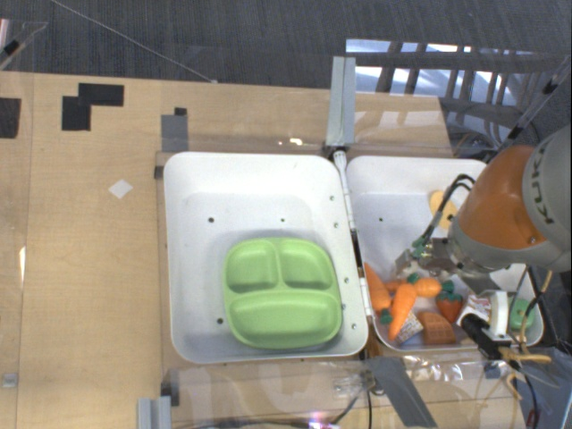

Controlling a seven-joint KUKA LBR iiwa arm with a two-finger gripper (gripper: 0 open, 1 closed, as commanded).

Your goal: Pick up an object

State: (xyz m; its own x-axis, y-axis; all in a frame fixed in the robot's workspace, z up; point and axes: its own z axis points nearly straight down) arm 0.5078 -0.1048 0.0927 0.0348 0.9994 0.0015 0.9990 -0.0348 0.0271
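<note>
In the right bin (393,195), a pile of toy food lies at the front. It includes an orange carrot (402,304), a second orange piece (377,289), a brown block (438,329) and a red strawberry-like piece (449,306). A yellow item (438,204) lies further back, partly hidden by the arm. My gripper (418,259) hangs low over the pile, just above the carrot. I see nothing clearly held in it. The grey wrist and orange band (505,206) cover the bin's right side.
The left bin (206,186) holds a green divided plate (281,291) at its front centre. A metal rail (340,105) runs behind the wall between the two bins. Cables and white parts (500,315) crowd the right bin's front right corner.
</note>
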